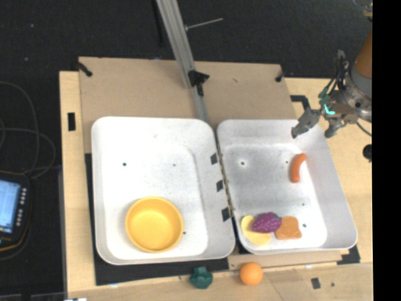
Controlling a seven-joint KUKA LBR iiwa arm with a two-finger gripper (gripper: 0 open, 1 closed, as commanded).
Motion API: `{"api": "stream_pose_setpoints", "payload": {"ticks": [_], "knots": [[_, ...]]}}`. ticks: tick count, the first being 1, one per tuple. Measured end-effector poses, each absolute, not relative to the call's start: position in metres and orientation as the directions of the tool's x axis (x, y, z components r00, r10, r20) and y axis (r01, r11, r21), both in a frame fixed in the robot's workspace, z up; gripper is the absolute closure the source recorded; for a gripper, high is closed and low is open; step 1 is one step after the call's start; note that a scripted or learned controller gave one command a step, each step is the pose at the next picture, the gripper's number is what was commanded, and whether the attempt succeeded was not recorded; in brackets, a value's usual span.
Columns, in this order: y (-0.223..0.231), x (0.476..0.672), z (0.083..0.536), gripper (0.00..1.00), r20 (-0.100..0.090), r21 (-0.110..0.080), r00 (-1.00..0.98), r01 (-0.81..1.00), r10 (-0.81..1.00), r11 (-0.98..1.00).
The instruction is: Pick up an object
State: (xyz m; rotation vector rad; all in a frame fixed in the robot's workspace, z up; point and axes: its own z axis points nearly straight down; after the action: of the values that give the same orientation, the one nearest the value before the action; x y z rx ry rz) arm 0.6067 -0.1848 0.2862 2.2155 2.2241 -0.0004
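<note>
The gripper (318, 124) hangs over the far right corner of the right bin (338, 187), its fingers (303, 125) spread apart with nothing between them. Just near of it an orange sausage (297, 167) lies in that bin. At the bin's near edge sit a yellow slice (250, 228), purple grapes (267, 221) and an orange piece (289, 228), touching. The left bin (125, 143) holds a yellow bowl (154, 224). On the worktop (125, 86) by the near edge lie an orange ball (250, 273) and a green toy (201, 278)

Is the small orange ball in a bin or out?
Out. The small orange ball sits on the bench beyond the right white bin's near rim.
</note>
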Motion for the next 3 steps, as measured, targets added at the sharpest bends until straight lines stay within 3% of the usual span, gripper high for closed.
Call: {"api": "stream_pose_setpoints", "payload": {"ticks": [1, 3], "knots": [[-0.181, 0.615, 0.236, 0.00, -0.002, -0.003, -0.005, 1.000, 1.000, 0.005], [-0.186, 0.614, 0.131, 0.00, -0.003, -0.003, 0.002, 1.000, 1.000, -0.002]]}}
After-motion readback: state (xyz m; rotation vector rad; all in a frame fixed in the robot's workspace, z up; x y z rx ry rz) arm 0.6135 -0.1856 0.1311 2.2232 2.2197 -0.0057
